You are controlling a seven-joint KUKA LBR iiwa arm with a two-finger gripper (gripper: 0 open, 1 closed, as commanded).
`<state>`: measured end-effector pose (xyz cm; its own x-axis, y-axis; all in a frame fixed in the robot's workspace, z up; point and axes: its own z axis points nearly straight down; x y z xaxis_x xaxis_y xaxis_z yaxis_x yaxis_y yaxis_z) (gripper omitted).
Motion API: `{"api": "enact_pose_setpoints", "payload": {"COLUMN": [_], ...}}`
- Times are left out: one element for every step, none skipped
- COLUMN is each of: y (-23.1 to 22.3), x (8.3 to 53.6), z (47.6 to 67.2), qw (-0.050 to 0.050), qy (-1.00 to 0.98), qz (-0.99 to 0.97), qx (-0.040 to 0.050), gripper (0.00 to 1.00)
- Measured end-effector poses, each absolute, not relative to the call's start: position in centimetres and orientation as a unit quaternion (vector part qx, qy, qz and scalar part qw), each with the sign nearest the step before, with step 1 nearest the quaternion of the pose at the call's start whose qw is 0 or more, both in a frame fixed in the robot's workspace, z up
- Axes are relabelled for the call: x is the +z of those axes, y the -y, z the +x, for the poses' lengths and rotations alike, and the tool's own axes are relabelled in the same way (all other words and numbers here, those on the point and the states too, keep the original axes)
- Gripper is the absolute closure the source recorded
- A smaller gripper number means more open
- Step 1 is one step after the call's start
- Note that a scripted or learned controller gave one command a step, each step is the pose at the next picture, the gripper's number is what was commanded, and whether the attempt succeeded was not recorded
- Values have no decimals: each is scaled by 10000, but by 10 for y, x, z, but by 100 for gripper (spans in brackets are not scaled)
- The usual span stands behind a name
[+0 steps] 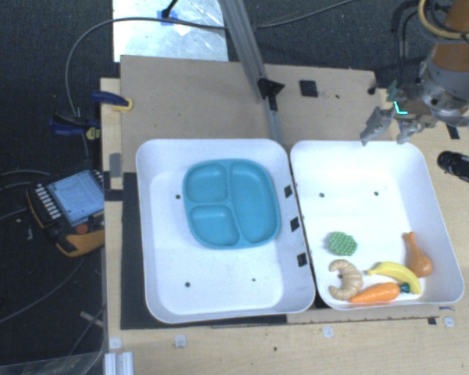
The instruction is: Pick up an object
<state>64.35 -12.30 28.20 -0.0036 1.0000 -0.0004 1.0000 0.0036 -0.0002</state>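
bench (203,100) bears two white bins (164,287)

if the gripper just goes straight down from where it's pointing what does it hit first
Probably the far rim of the right bin, or bare floor just inside. The gripper hangs open above that edge; depth is unclear. The toy food lies well nearer.

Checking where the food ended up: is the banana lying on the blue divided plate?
No, the banana lies in the right bin near its front corner, while the blue divided plate sits in the left bin.
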Motion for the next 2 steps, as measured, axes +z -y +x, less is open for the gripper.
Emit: {"api": "enact_pose_setpoints", "payload": {"y": [123,125], "x": [283,241], "z": [644,640], "qw": [12,-1], "qy": [-7085,-7076], "qz": [7057,7066], "qx": [7,-6], "gripper": [0,0]}}
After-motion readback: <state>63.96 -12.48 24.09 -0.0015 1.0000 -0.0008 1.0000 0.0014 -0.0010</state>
